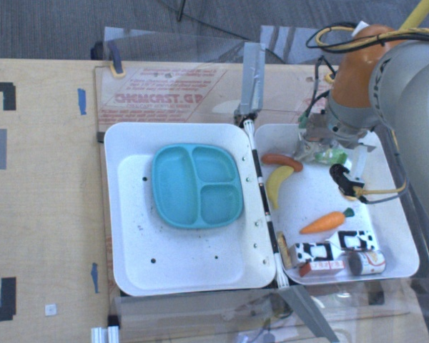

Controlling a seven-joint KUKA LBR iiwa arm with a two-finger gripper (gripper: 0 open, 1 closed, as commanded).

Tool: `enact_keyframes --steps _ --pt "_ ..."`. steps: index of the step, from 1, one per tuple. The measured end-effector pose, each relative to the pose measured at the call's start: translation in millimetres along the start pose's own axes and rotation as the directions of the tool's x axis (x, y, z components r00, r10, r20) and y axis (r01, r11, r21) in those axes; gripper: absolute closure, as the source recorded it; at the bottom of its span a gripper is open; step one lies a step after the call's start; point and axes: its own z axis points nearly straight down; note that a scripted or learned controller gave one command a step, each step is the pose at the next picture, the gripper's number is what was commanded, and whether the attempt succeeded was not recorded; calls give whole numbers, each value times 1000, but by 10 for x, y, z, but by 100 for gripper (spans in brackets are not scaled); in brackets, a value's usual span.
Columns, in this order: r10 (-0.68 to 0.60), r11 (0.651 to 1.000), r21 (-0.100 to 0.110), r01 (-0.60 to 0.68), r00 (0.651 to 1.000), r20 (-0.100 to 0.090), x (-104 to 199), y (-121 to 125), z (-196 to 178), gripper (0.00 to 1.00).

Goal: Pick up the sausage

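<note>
The sausage (282, 161) lies on the floor of the right bin (404, 259), at its far left, touching or just beside the banana (276, 185); we judge the pick not yet made, so the descent, the grasp and the lift all remain.

Working from near to far, the right bin's near edge carries a black-and-white patterned carton (313, 252), a second one (359, 241), a small red-and-white packet (322, 267) and a short can (365, 263) lying on its side. Beyond them lies a carrot (324, 222), tapered, matt orange with a green tip. The banana is curved, smooth and yellow. The sausage is a short red-brown cylinder with rounded ends and a slight gloss.

In the left bin (129, 213) sits a teal plate (197, 186) with three compartments, smooth plastic.

The gripper (316, 147) hovers just right of the sausage; we cannot tell whether it is open or closed.
</note>
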Motion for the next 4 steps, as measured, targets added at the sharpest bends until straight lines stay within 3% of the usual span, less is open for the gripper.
enact_keyframes --steps 1,2,3,4 --pt "0 1000 0 0 1000 -1 6 0 -1 0" --pt "-60 998 -21 60 998 0 58 -80 113 0" --pt "381 924 -14 -381 925 -11 106 -9 180 0" --pt "398 917 -14 -398 917 -12 131 -295 177 0"
